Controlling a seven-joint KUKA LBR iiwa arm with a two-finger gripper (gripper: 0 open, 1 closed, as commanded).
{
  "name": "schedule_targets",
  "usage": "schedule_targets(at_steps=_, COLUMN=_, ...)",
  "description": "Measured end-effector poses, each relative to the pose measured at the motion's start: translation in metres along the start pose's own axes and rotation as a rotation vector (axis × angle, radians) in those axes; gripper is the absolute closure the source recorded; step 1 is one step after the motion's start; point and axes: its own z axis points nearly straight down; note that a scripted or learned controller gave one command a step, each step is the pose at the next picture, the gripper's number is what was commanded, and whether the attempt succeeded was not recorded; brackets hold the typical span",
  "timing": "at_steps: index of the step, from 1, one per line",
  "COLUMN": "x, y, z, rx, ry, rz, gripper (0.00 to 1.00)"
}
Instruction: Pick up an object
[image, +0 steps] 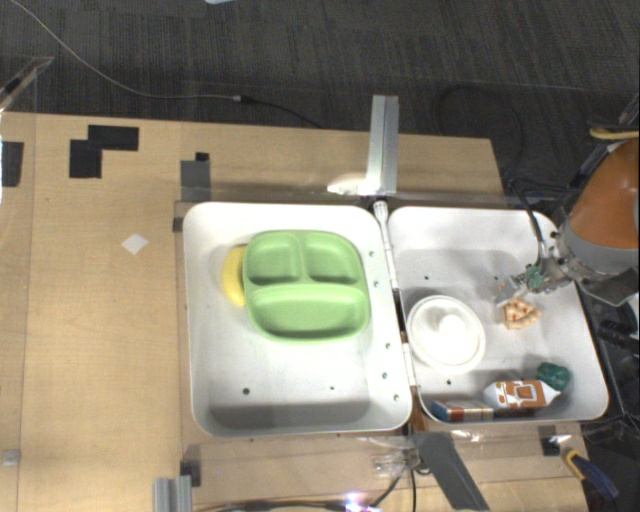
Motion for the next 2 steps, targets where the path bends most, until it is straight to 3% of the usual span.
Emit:
schedule_targets(at_steps=1, x=0.045, y=0.052, z=-0.092, rx=0.006, ry=0.007, rz=-0.146, gripper=1.0)
schedule_targets(at_steps=2, x=0.108, y=0.048, z=-0.103, rx=0.014, ry=0.007, rz=0.445, gripper=1.0)
